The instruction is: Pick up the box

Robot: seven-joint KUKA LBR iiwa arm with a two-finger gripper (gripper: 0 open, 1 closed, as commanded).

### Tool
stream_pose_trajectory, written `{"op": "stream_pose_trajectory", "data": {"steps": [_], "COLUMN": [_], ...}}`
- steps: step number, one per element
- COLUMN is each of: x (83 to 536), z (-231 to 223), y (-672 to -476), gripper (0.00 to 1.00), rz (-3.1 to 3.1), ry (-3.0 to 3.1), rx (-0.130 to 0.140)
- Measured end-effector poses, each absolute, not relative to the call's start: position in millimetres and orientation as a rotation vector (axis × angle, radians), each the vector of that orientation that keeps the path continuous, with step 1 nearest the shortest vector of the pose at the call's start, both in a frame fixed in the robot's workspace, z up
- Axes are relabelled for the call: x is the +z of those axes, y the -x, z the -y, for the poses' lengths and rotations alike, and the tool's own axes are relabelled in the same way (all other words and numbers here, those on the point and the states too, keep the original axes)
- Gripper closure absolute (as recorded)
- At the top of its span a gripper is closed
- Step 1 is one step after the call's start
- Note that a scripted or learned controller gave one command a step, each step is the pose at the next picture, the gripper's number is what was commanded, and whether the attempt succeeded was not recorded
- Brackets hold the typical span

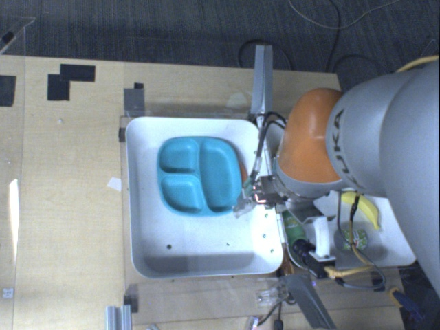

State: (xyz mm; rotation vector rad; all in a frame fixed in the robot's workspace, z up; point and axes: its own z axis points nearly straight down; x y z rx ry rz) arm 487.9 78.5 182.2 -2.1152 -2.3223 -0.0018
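Camera view: bench (pixel 62 184) in pale wood, with a dark floor along the far side and a thin cable (pixel 330 16) looping on it. Black square marks (pixel 69 80) sit on the bench at far left.

The left bin (pixel 137 253) is white and shallow. A blue divided plate (pixel 196 174) lies flat in its far half, with three compartments: two small ones on the left and one long one on the right.

A thin brown-orange sliver (pixel 243 172) shows just beside the plate's right edge, between the plate and the bin's right wall. This may be the box. Most of it is hidden by the plate rim and the wrist, so I cannot tell its shape or how it lies.

The arm (pixel 392 136) comes in from the right, grey and very large in frame, with the orange band (pixel 309 146) over the gap between the bins. The gripper (pixel 247 203) is low inside the left bin at the plate's near-right corner, just near of the sliver. It is touching or almost touching the plate rim, I cannot tell which. Whether the gripper is apart or together I cannot tell, because it is blurred and small. Nothing is visibly clamped in it.

The right bin (pixel 402 249) is mostly covered by the arm. A banana (pixel 369 210) lies in it, and a green bottle (pixel 295 229) is near its left wall. There are other small items near the bottle, too cluttered to name.

A grey upright post (pixel 262 81) stands at the far side between the bins.
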Motion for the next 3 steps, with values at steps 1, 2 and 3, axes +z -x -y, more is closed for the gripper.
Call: {"op": "stream_pose_trajectory", "data": {"steps": [1,2,3], "x": [182,139,89], "z": [-80,-117,-114], "y": [-506.0,-487.4,-490.9], "gripper": [0.0,0.0,0.0], "rz": [2.267,2.32,2.451], "ry": [2.175,2.117,1.97], "rx": [-0.001,0.0,-0.02]}}
